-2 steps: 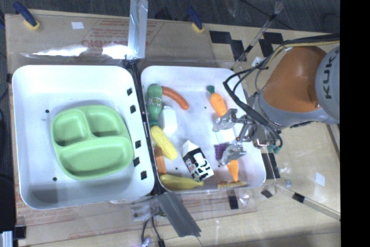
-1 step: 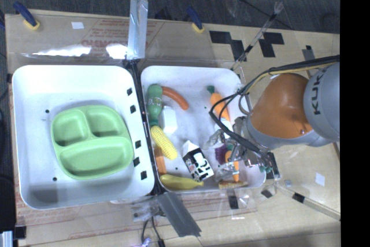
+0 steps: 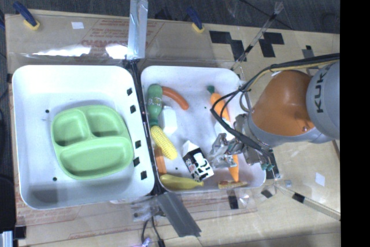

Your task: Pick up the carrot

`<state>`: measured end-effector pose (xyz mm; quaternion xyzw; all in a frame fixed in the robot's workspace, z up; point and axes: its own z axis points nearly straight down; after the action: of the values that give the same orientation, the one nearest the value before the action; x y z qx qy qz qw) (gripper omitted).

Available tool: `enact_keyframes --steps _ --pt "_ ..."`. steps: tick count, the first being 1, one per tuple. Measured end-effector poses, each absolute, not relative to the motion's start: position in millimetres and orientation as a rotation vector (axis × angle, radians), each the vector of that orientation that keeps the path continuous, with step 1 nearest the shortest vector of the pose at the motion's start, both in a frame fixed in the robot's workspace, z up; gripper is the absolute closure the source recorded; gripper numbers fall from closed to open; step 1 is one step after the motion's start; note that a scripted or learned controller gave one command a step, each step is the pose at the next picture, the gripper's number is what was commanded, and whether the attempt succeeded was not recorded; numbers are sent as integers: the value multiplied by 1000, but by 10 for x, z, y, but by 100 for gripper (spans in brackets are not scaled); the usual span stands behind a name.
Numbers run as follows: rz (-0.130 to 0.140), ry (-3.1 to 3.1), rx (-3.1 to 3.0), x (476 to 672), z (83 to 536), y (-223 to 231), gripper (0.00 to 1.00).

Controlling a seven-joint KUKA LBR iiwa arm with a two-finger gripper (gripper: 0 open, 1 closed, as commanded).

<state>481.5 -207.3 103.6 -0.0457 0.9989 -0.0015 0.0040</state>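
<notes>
Hand [image 3: 226, 150] hangs low over carrot [image 3: 220, 107].

Hard to see

My arm [image 3: 289, 107] hides part of the carrot [image 3: 221, 106]. My gripper [image 3: 226, 150] is too small and blurry to make out.

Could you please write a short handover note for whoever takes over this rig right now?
Gripper: low in the right bin, near its right wall; whether its fingers are open or shut cannot be told from this view.
Carrot: lies along the right wall of the right bin, green top toward the back, lower part hidden under the arm. Another orange piece shows just below the gripper.
Also in the right bin: corn cob, banana, orange sausage-shaped item.
Left bin: green divided plate.
Done: the arm is at the carrot.
Left: confirm a grasp and lift.
</notes>
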Motion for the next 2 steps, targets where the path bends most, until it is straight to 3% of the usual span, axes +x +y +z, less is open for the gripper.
enact_keyframes --steps 1,2 --pt "-4 3131 -145 4816 1034 -2067 0" --pt "-6 3127 -159 4836 1134 -2048 100"
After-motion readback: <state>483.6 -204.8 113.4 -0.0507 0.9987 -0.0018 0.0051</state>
